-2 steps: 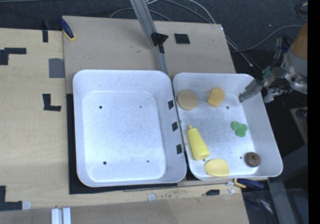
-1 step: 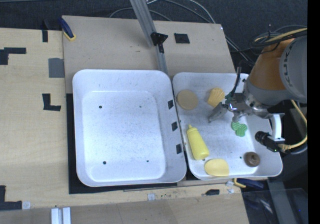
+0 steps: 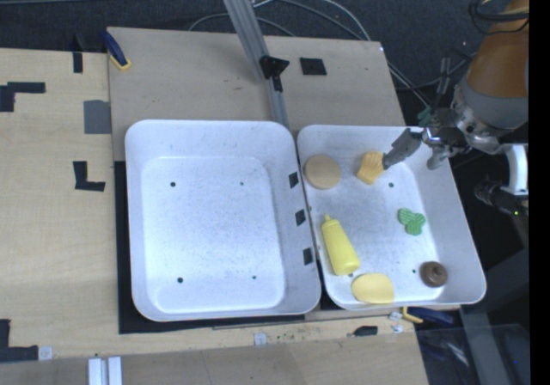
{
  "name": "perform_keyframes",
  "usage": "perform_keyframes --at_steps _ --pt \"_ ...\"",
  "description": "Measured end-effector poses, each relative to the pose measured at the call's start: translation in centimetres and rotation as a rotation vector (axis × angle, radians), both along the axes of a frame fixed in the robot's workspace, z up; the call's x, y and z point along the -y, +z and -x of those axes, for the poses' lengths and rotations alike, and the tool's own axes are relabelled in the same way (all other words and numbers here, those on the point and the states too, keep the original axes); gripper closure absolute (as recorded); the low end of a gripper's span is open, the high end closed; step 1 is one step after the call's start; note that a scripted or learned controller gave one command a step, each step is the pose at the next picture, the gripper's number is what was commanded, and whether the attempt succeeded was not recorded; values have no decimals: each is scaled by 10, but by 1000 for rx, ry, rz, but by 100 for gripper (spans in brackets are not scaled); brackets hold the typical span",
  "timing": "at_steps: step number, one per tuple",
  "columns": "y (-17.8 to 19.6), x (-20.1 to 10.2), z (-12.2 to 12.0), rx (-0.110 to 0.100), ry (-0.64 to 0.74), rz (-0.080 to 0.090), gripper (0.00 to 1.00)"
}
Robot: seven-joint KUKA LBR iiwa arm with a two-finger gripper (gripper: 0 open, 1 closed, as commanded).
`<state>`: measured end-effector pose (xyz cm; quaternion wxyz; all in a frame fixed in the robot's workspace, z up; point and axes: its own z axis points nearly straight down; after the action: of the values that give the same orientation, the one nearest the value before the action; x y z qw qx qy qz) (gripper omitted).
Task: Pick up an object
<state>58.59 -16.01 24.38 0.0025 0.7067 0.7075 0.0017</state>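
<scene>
Both bins (image 3: 215, 138) are white with fine dark speckles. Inside the right one: a yellow bottle (image 3: 339, 246), a yellow block (image 3: 370, 168), a tan disc (image 3: 323, 172), a green piece (image 3: 412, 222), a brown knob (image 3: 432, 273).

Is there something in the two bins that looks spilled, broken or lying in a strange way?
Nothing stands out. The yellow bottle lies on its side in the right bin, along with a tan disc, a yellow block, a green piece, a brown piece and a yellow oval. No spill or damage is visible.
</scene>
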Motion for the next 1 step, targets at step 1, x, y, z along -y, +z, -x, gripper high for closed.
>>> perform_keyframes --at_steps 1 --pt "-35 -77 -13 -8 3 -3 0"
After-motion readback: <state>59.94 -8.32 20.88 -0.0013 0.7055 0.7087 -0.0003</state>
